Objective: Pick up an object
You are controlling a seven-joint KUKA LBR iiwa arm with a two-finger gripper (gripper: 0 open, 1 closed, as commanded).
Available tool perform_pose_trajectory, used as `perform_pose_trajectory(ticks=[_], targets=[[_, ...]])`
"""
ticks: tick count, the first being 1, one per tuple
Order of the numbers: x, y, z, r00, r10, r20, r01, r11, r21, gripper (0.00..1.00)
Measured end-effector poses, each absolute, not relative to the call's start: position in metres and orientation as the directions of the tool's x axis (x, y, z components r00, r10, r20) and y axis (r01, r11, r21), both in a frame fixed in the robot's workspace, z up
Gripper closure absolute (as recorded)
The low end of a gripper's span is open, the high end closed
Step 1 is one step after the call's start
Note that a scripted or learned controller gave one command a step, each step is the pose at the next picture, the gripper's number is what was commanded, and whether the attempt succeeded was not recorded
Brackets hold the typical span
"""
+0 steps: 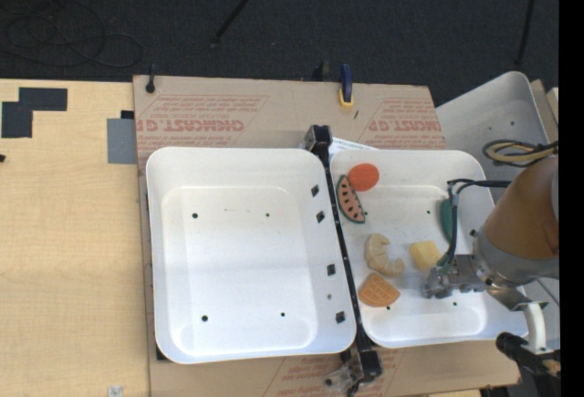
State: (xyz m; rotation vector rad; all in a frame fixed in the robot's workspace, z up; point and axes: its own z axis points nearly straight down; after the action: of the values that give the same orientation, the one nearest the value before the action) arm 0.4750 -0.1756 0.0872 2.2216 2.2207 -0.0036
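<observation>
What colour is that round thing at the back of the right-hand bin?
Orange-red: the round toy, seen in the camera view.

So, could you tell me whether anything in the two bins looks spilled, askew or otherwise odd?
Nothing stands out. The toy foods, a watermelon slice, orange ball, croissant, yellow cube and orange wedge, lie loose in the right bin, with the gripper beside the cube.

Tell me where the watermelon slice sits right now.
The watermelon slice lies in the right bin, close to its left wall, just below-left of the orange-red round piece and above the croissant.
</observation>
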Motion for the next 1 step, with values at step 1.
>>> perform_pose_trajectory(ticks=[1], targets=[[0.5288,-0.2142,0.0883,-0.004,1.000,-0.002,1.000,0.004,0.002,1.00]])
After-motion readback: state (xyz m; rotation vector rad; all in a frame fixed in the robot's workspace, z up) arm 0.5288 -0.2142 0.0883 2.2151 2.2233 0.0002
